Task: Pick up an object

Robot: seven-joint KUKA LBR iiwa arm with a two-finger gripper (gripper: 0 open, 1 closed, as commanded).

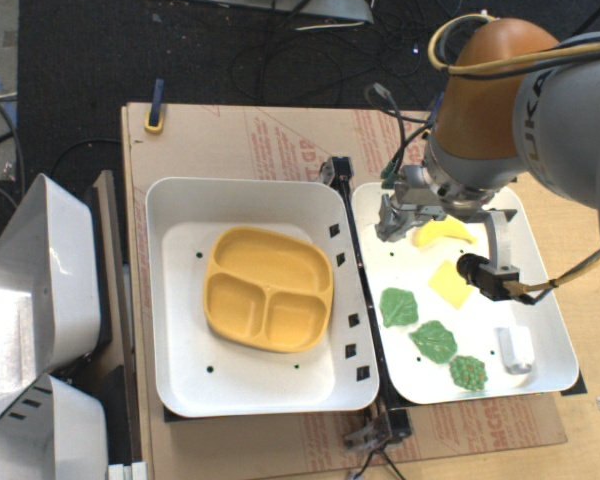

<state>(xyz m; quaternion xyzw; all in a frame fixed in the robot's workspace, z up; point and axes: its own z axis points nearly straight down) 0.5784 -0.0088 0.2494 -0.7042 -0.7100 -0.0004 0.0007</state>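
Banana (442, 233), a small yellow toy, lay at the far end of the right bin (550, 363), just left of a yellow block (450, 284) and far from three green leaves (399, 306); it looked light, stiff and smooth, best taken across its narrow middle. Pincer (393, 220) hung low over that bin's far left corner, just left of the banana, and I could not tell how it was set or whether it touched anything.
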